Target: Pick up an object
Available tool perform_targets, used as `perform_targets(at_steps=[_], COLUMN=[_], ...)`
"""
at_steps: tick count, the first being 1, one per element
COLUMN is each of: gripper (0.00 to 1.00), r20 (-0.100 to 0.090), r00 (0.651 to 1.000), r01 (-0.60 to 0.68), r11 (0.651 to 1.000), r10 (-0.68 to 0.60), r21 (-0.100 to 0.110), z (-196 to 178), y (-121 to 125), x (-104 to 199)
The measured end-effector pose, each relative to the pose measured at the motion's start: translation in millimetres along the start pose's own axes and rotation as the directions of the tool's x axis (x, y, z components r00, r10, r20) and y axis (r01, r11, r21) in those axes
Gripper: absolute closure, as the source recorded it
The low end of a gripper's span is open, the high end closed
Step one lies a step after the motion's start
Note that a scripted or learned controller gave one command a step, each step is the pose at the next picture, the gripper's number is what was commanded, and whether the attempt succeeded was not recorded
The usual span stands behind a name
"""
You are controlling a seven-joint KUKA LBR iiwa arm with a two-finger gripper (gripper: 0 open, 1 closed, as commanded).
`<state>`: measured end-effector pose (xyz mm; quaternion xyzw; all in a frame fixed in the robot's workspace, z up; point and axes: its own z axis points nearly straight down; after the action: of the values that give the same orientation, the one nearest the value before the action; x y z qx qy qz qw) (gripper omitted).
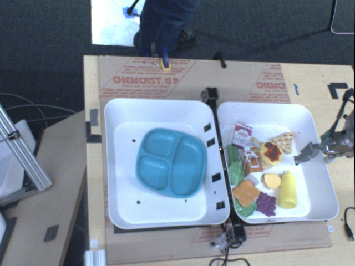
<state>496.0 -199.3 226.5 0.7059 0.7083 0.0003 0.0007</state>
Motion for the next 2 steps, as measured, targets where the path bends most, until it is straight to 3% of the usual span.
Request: perform_targets(at_steps=[1,2], gripper=[0.00,0.00], r20=[0.000,0.000], r00=[1.000,1.000], r01=[-0.001,-0.004], r11=[1.000,1.000], r10=[0.001,0.004], r21=[-0.001,0.002], z=[128.9,142.4], y=[-1.4,-10.1], x=[72.2,45.3])
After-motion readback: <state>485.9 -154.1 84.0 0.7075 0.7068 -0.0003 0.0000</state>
